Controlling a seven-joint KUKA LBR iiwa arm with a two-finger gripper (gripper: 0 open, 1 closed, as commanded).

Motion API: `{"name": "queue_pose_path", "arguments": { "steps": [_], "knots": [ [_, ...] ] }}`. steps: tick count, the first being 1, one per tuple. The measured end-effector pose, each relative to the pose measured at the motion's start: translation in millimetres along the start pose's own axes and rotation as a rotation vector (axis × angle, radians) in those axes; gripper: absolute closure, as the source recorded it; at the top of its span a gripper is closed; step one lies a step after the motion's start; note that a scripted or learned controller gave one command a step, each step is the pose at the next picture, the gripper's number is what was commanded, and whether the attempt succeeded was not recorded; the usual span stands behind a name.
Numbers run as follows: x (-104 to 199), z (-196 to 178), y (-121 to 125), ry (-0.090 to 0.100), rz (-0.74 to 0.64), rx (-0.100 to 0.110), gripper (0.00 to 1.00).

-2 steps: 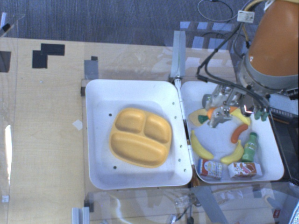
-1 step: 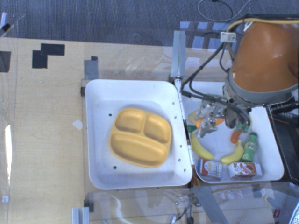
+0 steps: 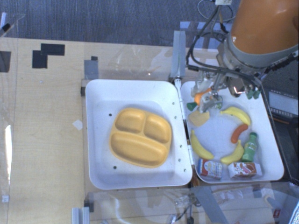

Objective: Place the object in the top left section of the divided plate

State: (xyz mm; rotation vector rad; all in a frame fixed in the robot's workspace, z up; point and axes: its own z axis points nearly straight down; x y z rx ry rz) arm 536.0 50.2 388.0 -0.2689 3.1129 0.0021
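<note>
A yellow divided plate (image 3: 140,136) lies in the middle of the left bin (image 3: 96,125), and nothing rests in its top left section (image 3: 129,119). My gripper (image 3: 210,101) hangs low over the upper left corner of the right bin (image 3: 275,164), under the arm's grey and orange wrist. An orange carrot with a green top (image 3: 197,98) lies right against the gripper's left side. The wrist hides how the gripper meets the carrot. A pale yellow cheese wedge (image 3: 199,119) sits just below the gripper.
The right bin also holds three bananas (image 3: 237,114) (image 3: 200,147) (image 3: 233,154), an orange-red sausage (image 3: 239,132), a green bottle (image 3: 250,147), a small can (image 3: 211,169) and a carton (image 3: 243,170). A metal divider (image 3: 178,55) stands between the bins at the back.
</note>
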Motion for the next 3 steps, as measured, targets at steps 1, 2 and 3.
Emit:
{"name": "queue_pose_path", "arguments": {
  "steps": [1, 2, 3],
  "knots": [
    [37.0, 84.9, -46.9, 0.009, -0.137, 0.000, 1.00],
    [21.5, 122.6, -69.6, 0.008, -0.221, 0.000, 1.00],
    [-40.3, 203.6, -42.7, 0.010, -0.280, -0.003, 1.00]
  ]
}}
